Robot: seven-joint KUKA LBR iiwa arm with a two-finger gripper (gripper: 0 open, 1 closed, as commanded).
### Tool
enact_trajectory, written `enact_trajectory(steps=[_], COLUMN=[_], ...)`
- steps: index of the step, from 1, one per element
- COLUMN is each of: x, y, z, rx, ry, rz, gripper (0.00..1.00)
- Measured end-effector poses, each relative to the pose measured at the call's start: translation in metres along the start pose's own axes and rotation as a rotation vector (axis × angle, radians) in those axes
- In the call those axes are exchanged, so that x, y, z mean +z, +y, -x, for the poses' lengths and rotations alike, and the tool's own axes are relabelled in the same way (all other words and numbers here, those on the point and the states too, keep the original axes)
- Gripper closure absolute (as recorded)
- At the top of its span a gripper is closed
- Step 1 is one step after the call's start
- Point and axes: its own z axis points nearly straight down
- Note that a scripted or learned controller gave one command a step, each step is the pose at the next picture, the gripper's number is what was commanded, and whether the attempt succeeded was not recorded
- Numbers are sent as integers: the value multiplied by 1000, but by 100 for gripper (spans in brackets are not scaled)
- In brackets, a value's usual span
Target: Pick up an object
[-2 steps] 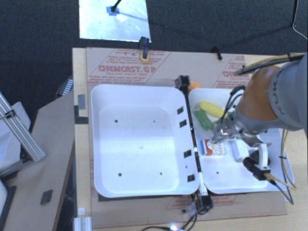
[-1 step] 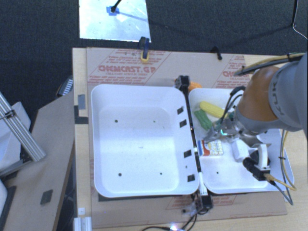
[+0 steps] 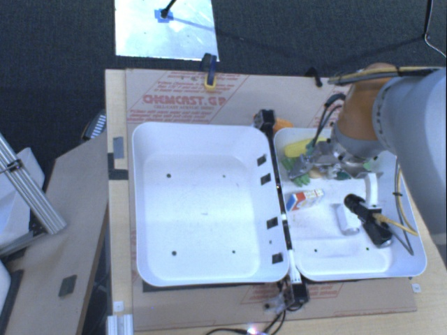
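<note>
Two white bins sit side by side on a printed cardboard sheet (image 3: 181,98) on the bench (image 3: 391,306). A row of black clips (image 3: 265,179) runs down the seam where the bins meet. The left bin (image 3: 202,208) shows its white floor, dotted with a few small dark marks. A yellow-and-blue clamp (image 3: 209,72) grips the far edge of the cardboard.

All the loose things lie in the right bin (image 3: 349,260). The grey arm (image 3: 412,117) reaches in over the bin's far right corner and hides that part of it. The tool (image 3: 316,160) hangs low over the far left part of the bin. I cannot tell whether it is apart or together, because the metal parts blur into the things beneath.

A yellow object (image 3: 296,147) lies just beside the tool on its left, near the seam. A green object (image 3: 302,178) lies right below the tool and seems to touch it. A red, white and blue carton (image 3: 305,199) lies nearer the camera, apart from the tool. A small pale block (image 3: 343,219) lies to the carton's right. An orange thing (image 3: 283,125) peeks out at the bin's far rim.
</note>
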Motion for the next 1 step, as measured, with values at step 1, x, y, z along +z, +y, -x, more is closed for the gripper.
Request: enact_trajectory(steps=[1], x=[-11], y=[-3], z=[0], rx=[-1], ry=[1], rz=[-4], gripper=[100])
